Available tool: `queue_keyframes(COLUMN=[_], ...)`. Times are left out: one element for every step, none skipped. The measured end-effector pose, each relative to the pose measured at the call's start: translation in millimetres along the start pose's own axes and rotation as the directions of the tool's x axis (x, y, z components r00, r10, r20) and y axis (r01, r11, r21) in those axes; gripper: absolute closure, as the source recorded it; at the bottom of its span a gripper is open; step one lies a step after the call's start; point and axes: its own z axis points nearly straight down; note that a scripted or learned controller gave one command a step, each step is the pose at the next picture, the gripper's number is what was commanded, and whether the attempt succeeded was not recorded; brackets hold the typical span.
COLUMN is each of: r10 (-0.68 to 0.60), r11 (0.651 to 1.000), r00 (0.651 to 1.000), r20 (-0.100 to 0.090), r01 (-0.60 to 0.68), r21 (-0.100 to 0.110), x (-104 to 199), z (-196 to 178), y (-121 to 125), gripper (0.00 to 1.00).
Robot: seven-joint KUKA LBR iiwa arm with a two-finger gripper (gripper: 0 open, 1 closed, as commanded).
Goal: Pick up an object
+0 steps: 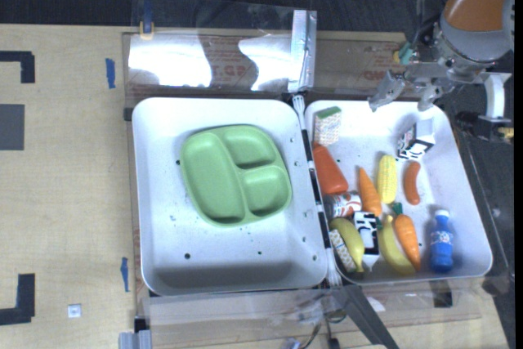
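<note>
Item 1, pincer (406, 91): you find it above the far edge of the right bin (470, 176), fingers spread wide, nothing between them.

Item 2, right bin contents, placed relative to the corn cob (386, 178):
- sausage (413, 182), just right of the cob
- black-and-white tag (413, 145), beyond the cob, toward the pincer
- small box (328, 125), far-left of the cob, by the bin's corner
- red pepper (329, 172), left of the cob
- carrot (368, 190), just left of the cob
- bananas (350, 243), nearer than the cob, crowded with a second carrot (406, 239)
- blue bottle (441, 239), near-right of the cob

Item 3, left bin (155, 176): holds a green divided plate (235, 173), well left of the cob.

Risks, as a judgement: any of these pieces would satisfy the task, but you face a tight cluster near the bananas, so a descent there could wedge fingers onto two pieces or push them aside. The rounded cob and sausage may roll out of a closing grip. The tag looks flat and may give nothing to grip.

Hard to read: the dark-and-white packet (365, 226) under the bananas is partly covered, so you cannot identify it. The arm's upper part is cut off by the frame. The pincer's height above the bin floor cannot be judged.
</note>
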Motion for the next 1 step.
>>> queue_keyframes(r10=[0.057], r11=[0.998], r00=[0.998], r20=[0.001], r01=[-0.057], r21=[0.000], x=[-68.6], z=[71.7], y=[-29.8], gripper=[0.00])
